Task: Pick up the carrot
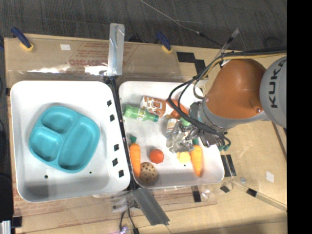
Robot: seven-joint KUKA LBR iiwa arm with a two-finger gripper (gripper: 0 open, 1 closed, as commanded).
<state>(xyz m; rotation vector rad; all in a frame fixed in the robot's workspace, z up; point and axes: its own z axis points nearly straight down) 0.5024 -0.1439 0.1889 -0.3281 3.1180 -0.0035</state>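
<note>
Carrots lie in the right bin [214,172]: one carrot [135,155] rests by the left wall beside a red tomato [156,156] and a brown speckled ball [148,172], while a second carrot [196,161] sits near the right wall, just under the robot's hand [181,138]. Whether that hand is clenched or released cannot be told from this angle. A green bottle [138,113] lies toward the bin's far end. A teal divided plate [64,138] occupies the left bin [24,96].
</note>
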